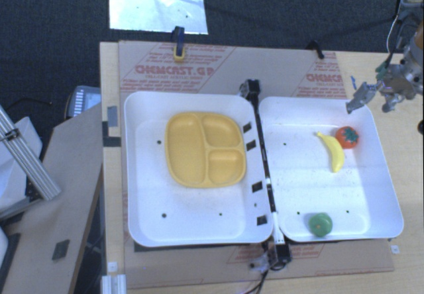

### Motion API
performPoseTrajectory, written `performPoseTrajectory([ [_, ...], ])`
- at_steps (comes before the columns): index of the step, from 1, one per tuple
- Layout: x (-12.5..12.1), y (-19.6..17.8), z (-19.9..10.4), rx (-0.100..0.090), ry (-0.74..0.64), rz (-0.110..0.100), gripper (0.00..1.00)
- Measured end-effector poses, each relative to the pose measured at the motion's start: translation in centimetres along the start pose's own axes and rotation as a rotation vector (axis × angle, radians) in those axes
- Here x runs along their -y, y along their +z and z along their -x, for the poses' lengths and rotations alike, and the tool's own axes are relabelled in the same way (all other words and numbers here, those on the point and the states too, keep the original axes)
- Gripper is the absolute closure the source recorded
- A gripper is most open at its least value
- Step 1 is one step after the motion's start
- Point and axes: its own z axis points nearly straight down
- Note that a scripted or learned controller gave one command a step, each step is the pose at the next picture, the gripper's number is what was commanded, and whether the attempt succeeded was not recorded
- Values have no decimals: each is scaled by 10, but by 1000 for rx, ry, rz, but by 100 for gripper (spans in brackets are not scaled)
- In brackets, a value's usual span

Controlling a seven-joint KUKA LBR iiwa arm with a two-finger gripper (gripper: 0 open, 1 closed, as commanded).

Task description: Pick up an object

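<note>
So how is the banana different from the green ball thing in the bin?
The banana is yellow, long and curved; the green fruit is round and smaller. The banana lies near the far side beside a red tomato; the green fruit sits alone near the front edge. Both rest in the right bin.

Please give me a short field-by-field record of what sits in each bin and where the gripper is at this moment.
left bin: yellow divided plate, lying flat
right bin: banana, red tomato, green fruit
banana and tomato: touching, near the far right corner
green fruit: alone by the near wall
gripper: open, above the right bin's far right corner, holding nothing
</note>
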Motion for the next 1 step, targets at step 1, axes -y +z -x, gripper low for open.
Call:
performPoseTrajectory([
  [1, -2, -6, 0, 2, -2, 9, 0],
])
